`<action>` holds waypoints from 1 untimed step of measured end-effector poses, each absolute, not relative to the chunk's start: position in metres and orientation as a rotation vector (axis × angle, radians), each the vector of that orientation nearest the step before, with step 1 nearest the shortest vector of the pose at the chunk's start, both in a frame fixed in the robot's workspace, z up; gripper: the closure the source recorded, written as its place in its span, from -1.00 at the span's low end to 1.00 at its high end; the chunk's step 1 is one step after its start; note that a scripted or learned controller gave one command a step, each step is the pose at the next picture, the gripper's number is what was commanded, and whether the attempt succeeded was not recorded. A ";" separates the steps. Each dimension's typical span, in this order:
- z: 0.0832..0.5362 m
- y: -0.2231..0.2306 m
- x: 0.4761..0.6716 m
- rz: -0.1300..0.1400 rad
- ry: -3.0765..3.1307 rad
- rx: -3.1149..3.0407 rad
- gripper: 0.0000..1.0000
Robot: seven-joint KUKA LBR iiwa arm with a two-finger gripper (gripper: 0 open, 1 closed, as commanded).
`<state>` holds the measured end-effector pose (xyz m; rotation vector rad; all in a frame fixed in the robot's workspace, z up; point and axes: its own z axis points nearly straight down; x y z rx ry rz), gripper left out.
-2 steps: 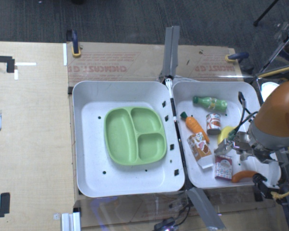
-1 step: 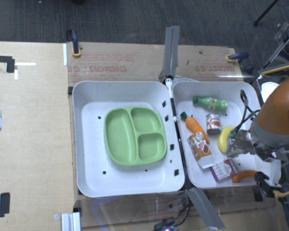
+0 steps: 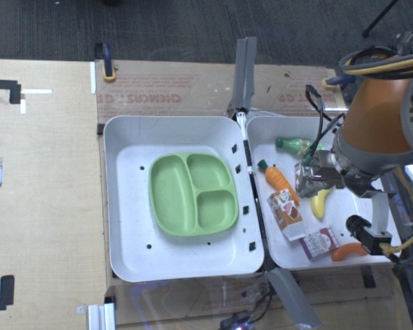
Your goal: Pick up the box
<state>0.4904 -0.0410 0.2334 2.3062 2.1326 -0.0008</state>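
We look down on a pale wooden bench; dark carpet lies beyond its far edge. Reversed red lettering runs along a cardboard strip behind the bins, too faint to read. The left bin holds a green divided plate. Right of that plate, in the right bin, lie an orange carrot, a green bottle, a yellow banana and a small pink carton. The box, brown and white with unreadable print, lies just below the carrot. The gripper hangs just right of the box, above the banana; we cannot tell its state.
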 end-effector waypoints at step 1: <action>0.192 0.018 0.527 -0.003 2.114 2.324 1.00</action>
